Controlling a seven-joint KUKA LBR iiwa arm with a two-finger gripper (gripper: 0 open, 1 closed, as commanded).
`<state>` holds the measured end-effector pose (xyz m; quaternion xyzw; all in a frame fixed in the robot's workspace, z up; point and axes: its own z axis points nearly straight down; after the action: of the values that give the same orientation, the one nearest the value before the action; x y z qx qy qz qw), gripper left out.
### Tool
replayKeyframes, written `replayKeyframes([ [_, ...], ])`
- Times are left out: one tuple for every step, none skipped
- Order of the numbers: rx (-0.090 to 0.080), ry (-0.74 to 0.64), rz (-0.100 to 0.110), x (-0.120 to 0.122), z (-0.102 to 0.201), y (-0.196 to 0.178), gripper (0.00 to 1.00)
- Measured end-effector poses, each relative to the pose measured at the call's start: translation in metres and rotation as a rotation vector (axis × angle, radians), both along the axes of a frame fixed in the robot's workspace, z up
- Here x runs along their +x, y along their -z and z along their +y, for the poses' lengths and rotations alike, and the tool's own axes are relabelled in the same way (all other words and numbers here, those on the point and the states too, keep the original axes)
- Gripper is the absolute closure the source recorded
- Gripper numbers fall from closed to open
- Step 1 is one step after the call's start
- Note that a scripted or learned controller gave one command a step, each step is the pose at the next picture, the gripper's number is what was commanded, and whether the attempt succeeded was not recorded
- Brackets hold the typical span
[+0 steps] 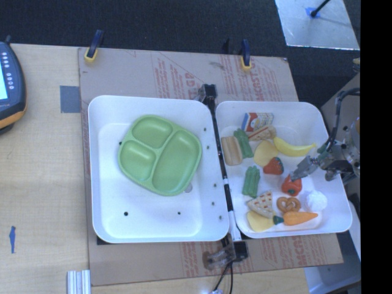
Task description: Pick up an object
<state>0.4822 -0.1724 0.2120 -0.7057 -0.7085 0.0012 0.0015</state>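
Nearest the camera, a black clip (236, 250) and a cable sit at the front of the seam between the two bins, on the brown cardboard sheet (153, 78) that lies under both. In the front of the right bin (334, 225) lie a toy carrot (300, 218), touching a pale yellow wedge (258, 223), and just behind them a toy pretzel (286, 204) and a pizza slice (262, 203). A small white lump (315, 199), too blurred to name, sits beside the pretzel towards the right wall.

Farther back, the gripper (309, 166) reaches in over the right rim, its tip just above a red toy (292, 185), perhaps a pepper. Nothing is seen held in it, and the view does not let me tell whether the claw is wide or narrow. To its left are a green pea pod (251, 181), a strawberry (274, 165) and a yellow round piece (263, 152). Behind the gripper lies a banana (294, 146); further left are a bread roll (231, 150) and a green pickle (244, 143). A small printed carton (256, 121) stands near the far wall.

The left bin (110, 219) holds a green divided plate (160, 155), tilted slightly.

Beyond the bins, two blue-handled clamps (93, 46) (245, 55) grip the far edge of the cardboard. A grey tape patch (70, 98) and a handheld control pendant (9, 84) lie at the far left of the wooden bench (37, 182).
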Motion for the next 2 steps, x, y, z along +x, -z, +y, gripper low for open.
replayKeyframes([
  [-0.001, -0.001, -0.011, -0.003, 0.027, 0.119, 0.00],
  [-0.001, -0.005, -0.012, -0.002, 0.024, 0.103, 1.00],
])
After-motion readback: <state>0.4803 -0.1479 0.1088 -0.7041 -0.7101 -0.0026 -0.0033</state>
